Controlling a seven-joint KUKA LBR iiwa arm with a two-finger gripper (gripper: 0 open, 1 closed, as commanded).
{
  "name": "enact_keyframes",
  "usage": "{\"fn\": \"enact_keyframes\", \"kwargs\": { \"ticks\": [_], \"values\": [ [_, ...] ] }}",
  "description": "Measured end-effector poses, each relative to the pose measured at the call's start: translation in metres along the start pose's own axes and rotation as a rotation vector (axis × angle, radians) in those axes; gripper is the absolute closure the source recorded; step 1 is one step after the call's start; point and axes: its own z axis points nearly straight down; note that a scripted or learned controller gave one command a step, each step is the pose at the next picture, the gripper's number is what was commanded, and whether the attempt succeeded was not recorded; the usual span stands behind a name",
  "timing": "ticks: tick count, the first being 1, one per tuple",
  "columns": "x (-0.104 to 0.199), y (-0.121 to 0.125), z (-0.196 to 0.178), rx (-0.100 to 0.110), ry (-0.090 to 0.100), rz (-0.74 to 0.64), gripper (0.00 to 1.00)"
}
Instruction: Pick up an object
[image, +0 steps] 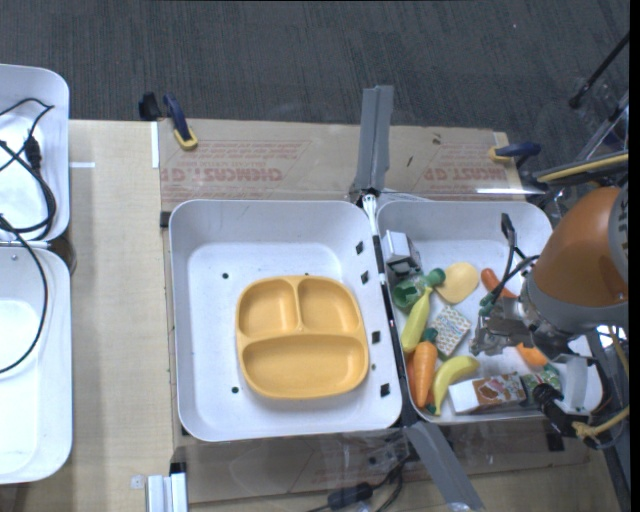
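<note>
The arm's pincer (492, 335) is down in the right-hand bin (440, 212), low over the toy food; from here I cannot tell whether it is released or clenched, or gripping anything. Just to its left lies a small patterned packet (452, 328), and beyond that a carrot (422, 370) and a pale banana (416, 318). A yellow banana (452, 374) curves just below and to the left of it, touching a flat printed box (490, 391). Up and to the left sits a yellow lemon (459, 281). Well away to the left, a yellow divided plate (301, 336) rests in the other bin (200, 300) on the worktop (110, 300).
</note>
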Motion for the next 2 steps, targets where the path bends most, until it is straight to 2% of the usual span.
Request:
{"fn": "enact_keyframes", "kwargs": {
  "ticks": [1, 2],
  "values": [
    [0.000, 0.000, 0.000, 0.001, 0.000, 0.000, 0.00],
    [-0.032, 0.129, -0.005, -0.005, -0.002, -0.202, 0.00]
  ]
}}
